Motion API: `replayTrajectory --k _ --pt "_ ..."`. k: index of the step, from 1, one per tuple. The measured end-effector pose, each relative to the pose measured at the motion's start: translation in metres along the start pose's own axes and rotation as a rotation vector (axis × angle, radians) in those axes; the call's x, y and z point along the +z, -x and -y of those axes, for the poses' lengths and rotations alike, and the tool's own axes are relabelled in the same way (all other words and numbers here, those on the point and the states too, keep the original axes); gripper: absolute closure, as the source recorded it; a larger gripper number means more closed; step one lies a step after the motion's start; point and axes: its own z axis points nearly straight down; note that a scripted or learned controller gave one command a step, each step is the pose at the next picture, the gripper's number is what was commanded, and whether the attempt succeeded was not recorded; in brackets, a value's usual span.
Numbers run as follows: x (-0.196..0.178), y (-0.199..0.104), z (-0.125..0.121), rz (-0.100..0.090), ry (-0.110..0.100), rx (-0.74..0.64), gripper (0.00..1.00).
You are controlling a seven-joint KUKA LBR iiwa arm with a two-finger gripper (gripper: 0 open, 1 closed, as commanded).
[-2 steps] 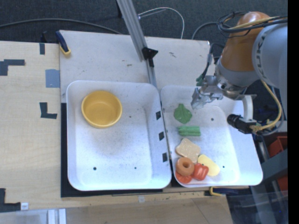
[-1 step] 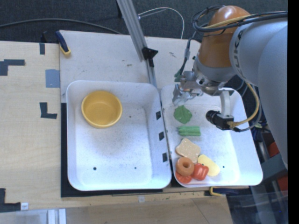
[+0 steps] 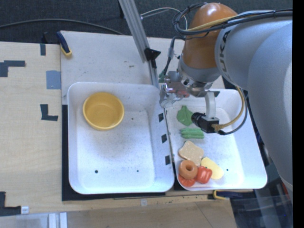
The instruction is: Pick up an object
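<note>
Right white bin [image 3: 247,172]: green leaf-shaped toy [image 3: 184,115] and green ridged pod [image 3: 192,134] near its left wall; tan bread slice [image 3: 191,152], orange ring [image 3: 188,168], red pepper piece [image 3: 204,175] and yellow wedge [image 3: 213,168] clustered at the near-left corner. Gripper [image 3: 167,95] over that bin's far-left corner, above the divider; grip state cannot be told. Yellow plastic bowl [image 3: 103,110] sits in the left white bin's [image 3: 114,175] far-left corner.

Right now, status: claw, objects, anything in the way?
Claw low at the right bin's far-left corner. Green pieces just beside it, ungrasped. Bread, ring, pepper cluster nearer the front.
</note>
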Motion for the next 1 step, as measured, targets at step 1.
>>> replayTrajectory --k 1 --pt "-0.0049 -0.0552 -0.0103 0.000 0.000 0.000 1.00"
